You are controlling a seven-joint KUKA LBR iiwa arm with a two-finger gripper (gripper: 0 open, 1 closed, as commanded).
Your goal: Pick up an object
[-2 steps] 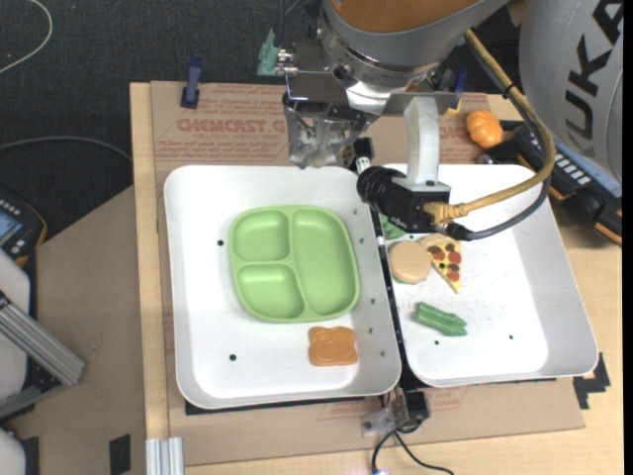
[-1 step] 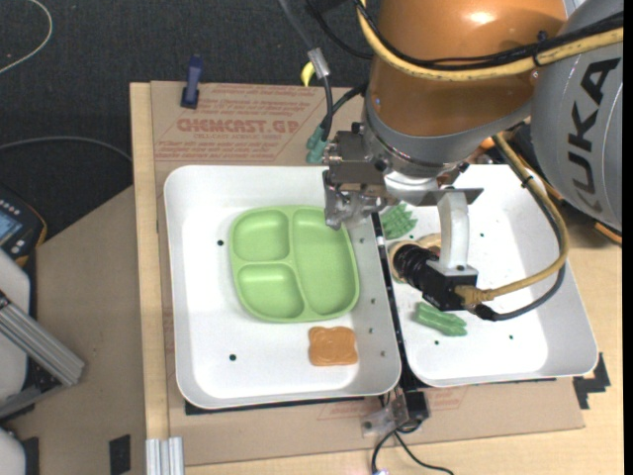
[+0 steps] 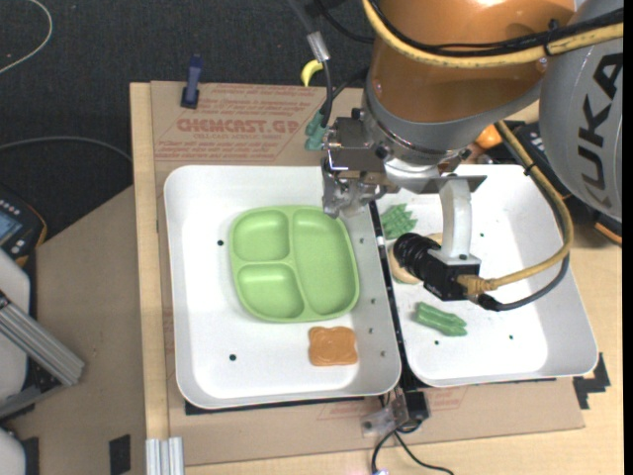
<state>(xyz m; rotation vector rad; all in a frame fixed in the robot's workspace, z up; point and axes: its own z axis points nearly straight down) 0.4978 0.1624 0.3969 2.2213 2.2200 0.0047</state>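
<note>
One green piece [image 3: 400,220] lies half hidden under the arm [image 3: 465,57].

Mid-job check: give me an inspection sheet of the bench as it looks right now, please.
Surface: two white bins side by side, left bin and right bin, on a cardboard sheet.
Job's things: green divided plate and tan toast-like piece in the left bin; two green pieces in the right bin.
Clutter: blue clip on the cardboard.
Gripper: gripper over the bins' shared edge, nothing seen held.
Cables: yellow hose looping over the right bin.
Surroundings: dark floor.
</note>
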